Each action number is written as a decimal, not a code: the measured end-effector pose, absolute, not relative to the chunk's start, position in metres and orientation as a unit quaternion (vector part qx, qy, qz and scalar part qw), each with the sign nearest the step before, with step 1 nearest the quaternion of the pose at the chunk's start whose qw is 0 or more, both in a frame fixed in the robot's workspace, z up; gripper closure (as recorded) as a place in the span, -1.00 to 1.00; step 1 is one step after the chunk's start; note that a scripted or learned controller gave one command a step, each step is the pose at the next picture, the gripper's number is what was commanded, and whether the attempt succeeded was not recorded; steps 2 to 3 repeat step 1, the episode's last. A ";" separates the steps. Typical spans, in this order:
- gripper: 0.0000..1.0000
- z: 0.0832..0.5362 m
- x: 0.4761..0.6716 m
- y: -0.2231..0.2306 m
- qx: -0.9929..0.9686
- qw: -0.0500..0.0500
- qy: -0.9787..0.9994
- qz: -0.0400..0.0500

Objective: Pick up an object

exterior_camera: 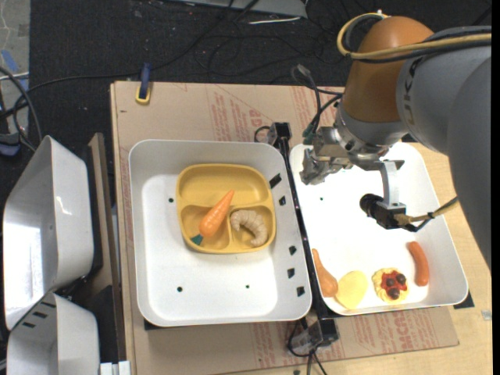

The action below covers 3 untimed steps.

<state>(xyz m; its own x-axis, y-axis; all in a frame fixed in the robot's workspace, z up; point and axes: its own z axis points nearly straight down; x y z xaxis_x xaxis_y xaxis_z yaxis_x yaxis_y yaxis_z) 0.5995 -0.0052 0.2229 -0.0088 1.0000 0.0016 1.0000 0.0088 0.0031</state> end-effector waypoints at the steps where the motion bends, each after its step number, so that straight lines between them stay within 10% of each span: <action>1: 1.00 0.226 0.623 0.048 0.704 0.001 0.710 0.002; 3: 1.00 0.226 0.623 0.048 0.704 0.001 0.710 0.002</action>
